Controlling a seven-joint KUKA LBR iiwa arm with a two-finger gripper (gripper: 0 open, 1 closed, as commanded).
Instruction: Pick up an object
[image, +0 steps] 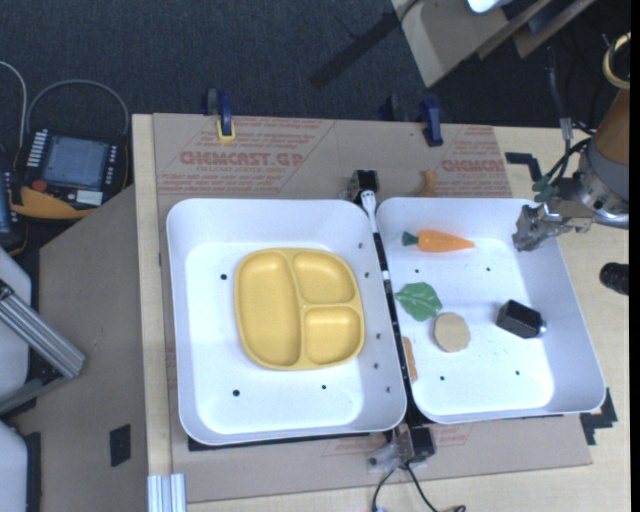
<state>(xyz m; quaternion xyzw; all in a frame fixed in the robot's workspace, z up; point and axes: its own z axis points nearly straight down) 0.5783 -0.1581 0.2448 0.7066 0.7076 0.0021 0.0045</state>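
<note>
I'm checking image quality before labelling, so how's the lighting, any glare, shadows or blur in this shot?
Camera view: lighting is even and bright; the left bin and right bin look nearly blown out, with soft shadows along their walls. The tray, carrot and black block are sharp. The gripper at the right edge is slightly soft, with glare at the top right.

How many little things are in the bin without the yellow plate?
4: a toy carrot at the back, a green leaf beside the divider, a tan round piece below it, a black block toward the right.

Right bin (560, 390): lower half bare; carrot (443, 241), leaf (418, 300), tan disc (451, 333) and black block (520, 318) crowd the upper middle.
</note>
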